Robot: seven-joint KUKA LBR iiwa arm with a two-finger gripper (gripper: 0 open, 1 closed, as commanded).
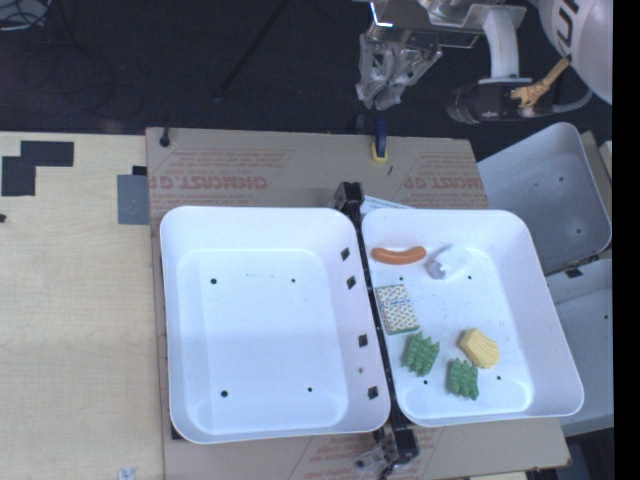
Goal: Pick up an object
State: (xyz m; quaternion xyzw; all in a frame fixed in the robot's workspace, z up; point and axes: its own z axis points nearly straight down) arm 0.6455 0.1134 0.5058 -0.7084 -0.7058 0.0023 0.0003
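Dark floor and cables fill the background beyond the tabletop (70, 298), pale wood on my left with a brown board (260, 173) laid under the two bins. From my remote view, the left bin (180, 238) sits beside the right bin (545, 298), their inner walls touching along a black clip strip.

Right bin contents: an orange sausage (398, 255) near the far wall; a small grey-white lump (440, 264) just beside it to the right, too blurred for me to identify. A checked green-and-white block (397, 309) lies near the inner wall, below the sausage. Two green knobbly pieces nearer the front: one (421, 353) just below the checked block, the other (462, 378) further right. A yellow corn piece (479, 347) sits between and above them, close to the second green piece.

Arm comes in from the upper right. My hand (385, 90) hangs high over the dark area beyond the board, well apart from both bins and every object. I cannot tell whether it is open or closed; nothing visible is held in it.
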